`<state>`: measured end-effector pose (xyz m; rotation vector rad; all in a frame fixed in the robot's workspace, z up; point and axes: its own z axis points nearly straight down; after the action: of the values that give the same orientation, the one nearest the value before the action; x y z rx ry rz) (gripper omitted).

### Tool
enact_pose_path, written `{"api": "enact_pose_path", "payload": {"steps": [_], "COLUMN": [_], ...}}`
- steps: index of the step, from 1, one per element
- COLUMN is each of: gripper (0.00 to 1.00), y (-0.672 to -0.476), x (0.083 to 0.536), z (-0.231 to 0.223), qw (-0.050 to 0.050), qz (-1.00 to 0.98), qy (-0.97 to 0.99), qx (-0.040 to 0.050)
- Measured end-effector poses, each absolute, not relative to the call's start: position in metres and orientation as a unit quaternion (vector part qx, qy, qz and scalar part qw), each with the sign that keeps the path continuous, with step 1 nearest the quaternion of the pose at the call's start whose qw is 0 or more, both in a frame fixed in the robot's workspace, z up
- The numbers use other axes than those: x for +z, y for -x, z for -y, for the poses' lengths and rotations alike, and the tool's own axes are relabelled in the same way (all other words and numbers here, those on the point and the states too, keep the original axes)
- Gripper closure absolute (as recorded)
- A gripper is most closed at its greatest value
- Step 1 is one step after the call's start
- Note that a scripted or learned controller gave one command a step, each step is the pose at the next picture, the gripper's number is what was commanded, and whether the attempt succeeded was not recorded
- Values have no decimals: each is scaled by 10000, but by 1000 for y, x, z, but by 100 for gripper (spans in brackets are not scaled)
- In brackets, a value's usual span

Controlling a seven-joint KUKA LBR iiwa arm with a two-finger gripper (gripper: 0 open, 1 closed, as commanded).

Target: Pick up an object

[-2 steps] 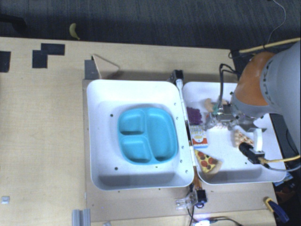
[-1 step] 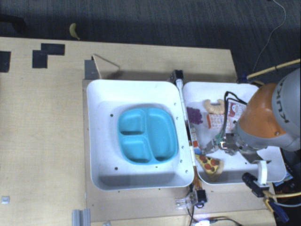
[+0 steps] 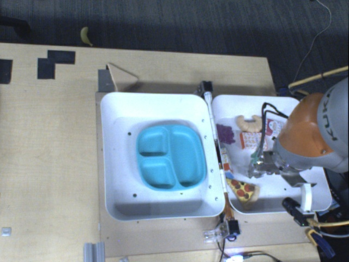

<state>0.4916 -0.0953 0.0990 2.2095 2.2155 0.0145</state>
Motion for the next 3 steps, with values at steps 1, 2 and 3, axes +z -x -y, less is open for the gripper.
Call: {"api": "enact_pose_path", "payload": {"steps": [1, 2, 3], "gripper": [100, 0, 0], "y": [-568, -568, -554], "x": [150, 150, 99], "z": [145, 144, 139], "qw": [22, 13, 44], "qz": [-7089, -7092, -7089], "qy": [-7053, -7051, -7053], "qx": [13, 9, 24]}}
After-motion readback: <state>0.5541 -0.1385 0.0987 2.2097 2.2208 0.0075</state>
